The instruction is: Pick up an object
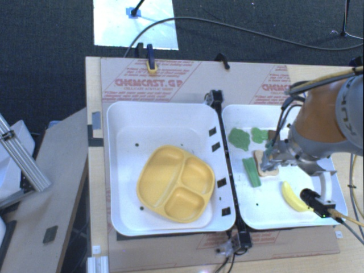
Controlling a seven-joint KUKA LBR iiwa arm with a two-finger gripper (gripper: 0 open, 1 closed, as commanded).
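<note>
Gripper (268, 162) is down in the right bin (256, 220), over a tan piece (267, 170); finger spread cannot be told. Just beside it lie a green stick (251, 172), two green leafy pieces (239, 139) (upper left), and a banana (293, 197). The left bin (131, 124) holds a yellow divided tray (176, 182).

"CHEMCAST GP" in red print, twice, on protective sheet (170, 81) under bins: one behind-left of gripper (271, 159), far side of bench; second, partly hidden, just behind arm.
</note>
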